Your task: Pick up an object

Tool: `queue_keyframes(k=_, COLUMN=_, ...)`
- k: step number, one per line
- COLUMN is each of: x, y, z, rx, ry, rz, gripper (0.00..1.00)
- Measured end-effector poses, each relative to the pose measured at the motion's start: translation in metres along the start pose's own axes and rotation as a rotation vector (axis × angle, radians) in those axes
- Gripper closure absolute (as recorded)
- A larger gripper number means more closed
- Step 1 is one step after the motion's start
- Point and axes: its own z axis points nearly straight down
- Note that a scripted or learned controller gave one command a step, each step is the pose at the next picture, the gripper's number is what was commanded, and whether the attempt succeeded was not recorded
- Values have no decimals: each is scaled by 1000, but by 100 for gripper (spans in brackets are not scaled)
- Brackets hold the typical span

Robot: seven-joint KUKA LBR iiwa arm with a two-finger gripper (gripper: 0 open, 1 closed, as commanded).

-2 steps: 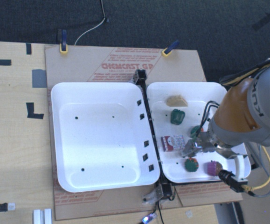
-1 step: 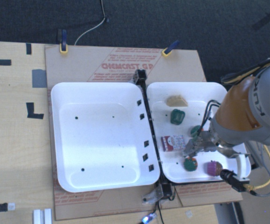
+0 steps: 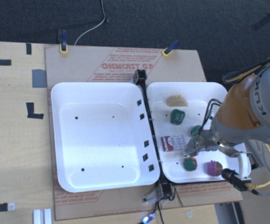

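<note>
From my station the table shows as pale wood, with a brown cardboard sheet clipped to it at the back edge, presumably so the bins stay put. On the sheet sit two shallow white bins side by side: the left bin, whose floor I see bare, and the right bin, which carries all the candidates. The arm reaches in from the right and hangs low over the right bin's near half, so I judge a pick is being tried there.

The end effector sits just above a small round green-and-red object near the front rim; I cannot tell whether it is released or clenched, and I see nothing caught in it. Beside that object lies a purple one. A red-and-white packet lies flat near the divider, a green block behind it, a tan lump farthest back.
</note>
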Motion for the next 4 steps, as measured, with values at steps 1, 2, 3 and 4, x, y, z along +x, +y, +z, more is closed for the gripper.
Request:
queue_keyframes(k=1, x=0, y=-1, z=-8, rx=4, ry=1, rz=0, gripper=100)
queue_keyframes(k=2, x=0, y=-1, z=-15, rx=9, ry=2, rz=0, gripper=100)
queue_keyframes(k=3, x=1, y=-2, z=-23, rx=13, ry=4, rz=0, gripper=100)
queue_keyframes(k=4, x=1, y=-3, z=-30, rx=18, ry=5, rz=1, gripper=100)
